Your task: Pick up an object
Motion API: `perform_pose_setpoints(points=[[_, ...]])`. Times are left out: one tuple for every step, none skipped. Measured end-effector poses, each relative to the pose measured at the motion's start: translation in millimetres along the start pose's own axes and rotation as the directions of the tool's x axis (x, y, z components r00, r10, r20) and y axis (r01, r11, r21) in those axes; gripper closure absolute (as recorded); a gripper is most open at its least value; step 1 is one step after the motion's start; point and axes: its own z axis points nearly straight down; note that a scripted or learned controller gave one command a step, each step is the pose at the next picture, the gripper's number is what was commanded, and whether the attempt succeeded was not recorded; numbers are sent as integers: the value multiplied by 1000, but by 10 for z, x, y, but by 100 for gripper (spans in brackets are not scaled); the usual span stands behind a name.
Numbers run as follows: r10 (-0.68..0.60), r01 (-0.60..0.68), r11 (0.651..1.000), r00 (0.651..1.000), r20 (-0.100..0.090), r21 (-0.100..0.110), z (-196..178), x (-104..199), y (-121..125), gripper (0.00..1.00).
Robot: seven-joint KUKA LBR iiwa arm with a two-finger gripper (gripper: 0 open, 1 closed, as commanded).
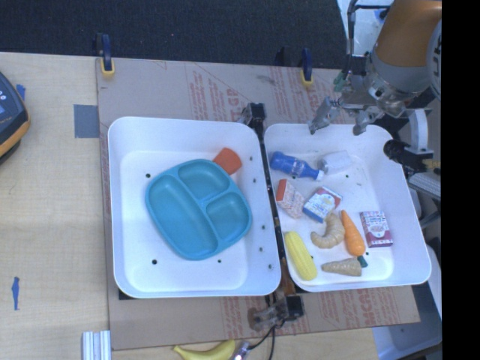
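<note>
My gripper (341, 124) hangs over the far rim of the right bin (409, 201), fingers spread open with nothing between them. Below it in that bin lie a blue bottle (294, 166) and a small white block (337, 161). Further toward the front are a small red-and-white packet (289, 198), a blue-and-white carton (322, 204), an orange carrot (352, 233), a red packet (376, 228), a tan peanut-shaped piece (327, 235), a yellow corn cob (300, 255) and a tan root (341, 268).
The left bin (124, 201) holds a blue divided plate (197, 208) with an orange cup (227, 160) at its far edge. A banana (205, 349) lies on the bench in front. Blue clamps (106, 55) hold the cardboard at the back. A dark device (9, 115) sits at the left edge.
</note>
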Motion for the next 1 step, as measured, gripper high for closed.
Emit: perform_pose_setpoints(points=[[0, 0, 1000, 1000, 0, 2, 807, -103, -671, 0]])
